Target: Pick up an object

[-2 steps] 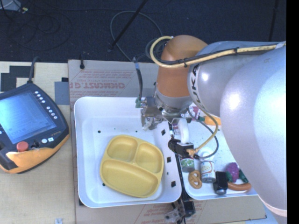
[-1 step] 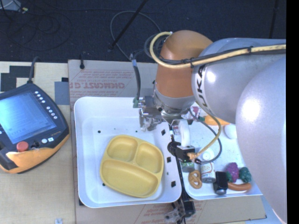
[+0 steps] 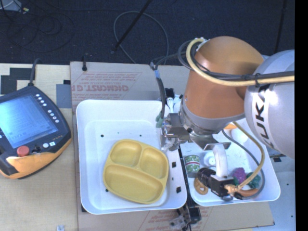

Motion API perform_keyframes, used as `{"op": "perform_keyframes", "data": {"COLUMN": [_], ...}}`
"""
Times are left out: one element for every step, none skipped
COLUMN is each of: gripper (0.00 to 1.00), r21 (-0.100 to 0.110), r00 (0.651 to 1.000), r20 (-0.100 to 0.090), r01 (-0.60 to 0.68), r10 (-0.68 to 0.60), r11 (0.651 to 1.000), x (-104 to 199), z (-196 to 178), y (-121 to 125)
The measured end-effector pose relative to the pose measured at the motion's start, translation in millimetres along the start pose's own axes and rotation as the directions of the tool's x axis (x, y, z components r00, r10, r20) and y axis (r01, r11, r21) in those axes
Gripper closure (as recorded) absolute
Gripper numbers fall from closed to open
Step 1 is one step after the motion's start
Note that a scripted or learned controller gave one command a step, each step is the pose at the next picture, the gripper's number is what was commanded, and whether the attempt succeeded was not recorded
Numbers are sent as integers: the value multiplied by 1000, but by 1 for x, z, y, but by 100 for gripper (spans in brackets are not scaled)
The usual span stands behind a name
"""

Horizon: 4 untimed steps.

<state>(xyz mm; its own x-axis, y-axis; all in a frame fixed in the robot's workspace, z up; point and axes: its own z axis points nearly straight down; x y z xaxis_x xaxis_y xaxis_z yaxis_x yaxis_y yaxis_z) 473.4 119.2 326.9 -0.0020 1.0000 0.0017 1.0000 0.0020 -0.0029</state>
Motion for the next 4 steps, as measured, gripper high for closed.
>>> {"op": "perform_keyframes", "data": {"gripper": [100, 100, 100, 100], "r21": [4, 4, 2, 3], "r00": [1000, 1000, 1000, 1000], "r20": [4, 2, 2, 1], "r01": [-10, -3, 0, -4], "r10": [10, 3, 0, 4], "r11": [1000, 1000, 1000, 1000], "x": [-97, -93, -85, -126], "z": [45, 34, 91, 61], "y": [10, 10, 61, 14]}}
